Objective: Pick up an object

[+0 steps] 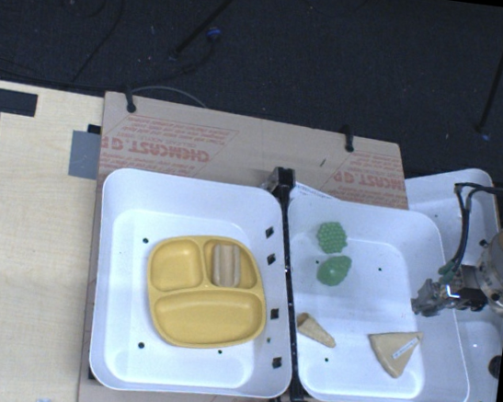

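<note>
In the right bin (429,388) lie two green lumps: a knobbly one (331,235) near the back and a smoother one (333,270) just in front of it. A small tan wedge (316,330) rests near the divider, and a larger tan wedge (395,349) sits toward the front right. My gripper (430,299) hangs at the bin's right rim, above and to the right of the larger wedge, apart from every object. Nothing shows in its grasp.
The left bin (127,224) holds a yellow divided plate (203,314) with a tan piece (224,264) in its upper right compartment. A black divider (282,283) runs between the bins. Cables and arm parts (469,235) crowd the far right.
</note>
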